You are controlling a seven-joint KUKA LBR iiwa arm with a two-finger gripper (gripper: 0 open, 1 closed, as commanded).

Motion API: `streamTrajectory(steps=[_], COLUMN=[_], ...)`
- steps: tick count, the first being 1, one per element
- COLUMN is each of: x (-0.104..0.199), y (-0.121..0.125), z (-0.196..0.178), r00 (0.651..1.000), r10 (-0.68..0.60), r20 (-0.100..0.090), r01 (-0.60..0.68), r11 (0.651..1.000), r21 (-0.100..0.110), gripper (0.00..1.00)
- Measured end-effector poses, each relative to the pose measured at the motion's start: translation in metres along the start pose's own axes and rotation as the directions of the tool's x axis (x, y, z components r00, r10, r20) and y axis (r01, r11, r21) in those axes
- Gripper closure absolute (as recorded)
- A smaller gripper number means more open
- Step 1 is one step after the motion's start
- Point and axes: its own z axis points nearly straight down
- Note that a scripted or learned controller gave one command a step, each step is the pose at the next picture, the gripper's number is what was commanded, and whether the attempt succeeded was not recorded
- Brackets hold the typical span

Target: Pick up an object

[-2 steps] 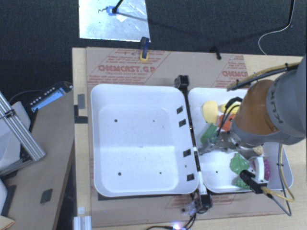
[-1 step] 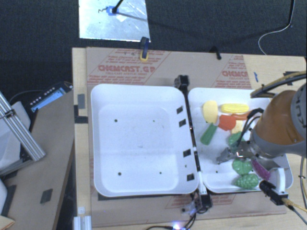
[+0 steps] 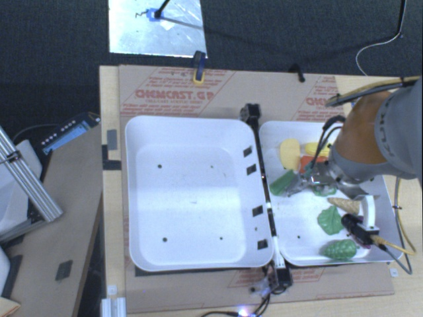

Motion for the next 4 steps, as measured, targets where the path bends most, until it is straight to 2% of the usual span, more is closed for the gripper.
streamTrajectory(steps=[1, 2, 3, 4], x=[-0.001, -0.002, -0.031, -0.009], y=[0.081, 0.079, 0.057, 0.099], z=[-0.001, -0.011, 0.002, -0.046], r00=[1.0, 1.0, 1.0, 1.0], r10=[0.0, -0.001, 0.008, 0.001], r20=[0.001, 0.001, 0.0, 0.0], r01=[0.0, 0.001, -0.008, -0.001], r11=[1.0, 1.0, 1.0, 1.0], r21=[-0.001, 0.001, 0.006, -0.001], gripper=[0.0, 1.0, 1.0, 1.0])
